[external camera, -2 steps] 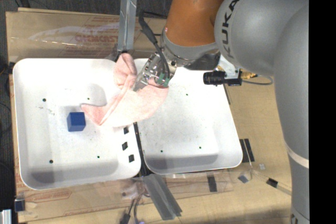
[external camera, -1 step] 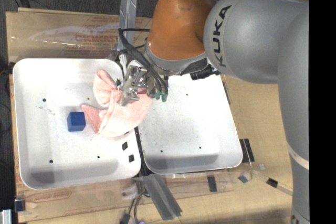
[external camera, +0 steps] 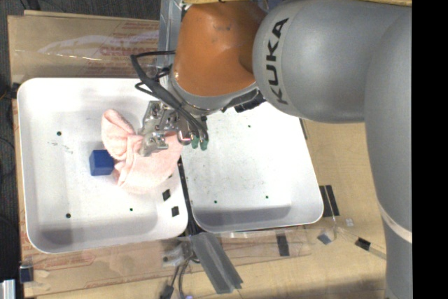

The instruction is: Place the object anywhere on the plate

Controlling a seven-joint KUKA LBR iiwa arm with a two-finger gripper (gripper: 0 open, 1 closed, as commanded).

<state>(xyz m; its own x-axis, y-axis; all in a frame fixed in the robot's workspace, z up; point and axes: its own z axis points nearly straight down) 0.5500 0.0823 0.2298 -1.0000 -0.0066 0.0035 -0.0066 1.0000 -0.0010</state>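
Note:
A small blue block [external camera: 101, 162] lies on the floor of the left bin [external camera: 42, 150]. Just right of it, touching or nearly touching, sits a pink, crumpled-looking plate [external camera: 129, 150] that reaches to the bin's right wall. My gripper [external camera: 155, 138] hangs over the plate's right part, low and close to its surface, about a hand's width right of the block. The wrist and its orange band [external camera: 210, 45] hide the plate's upper right edge. I see nothing held in the gripper.
The right bin [external camera: 252, 178] lies under the arm, its far part hidden by the grey arm body [external camera: 336, 45]. The ridge between the two bins [external camera: 180, 185] runs right below the gripper. Cables loop off the wrist at the left.

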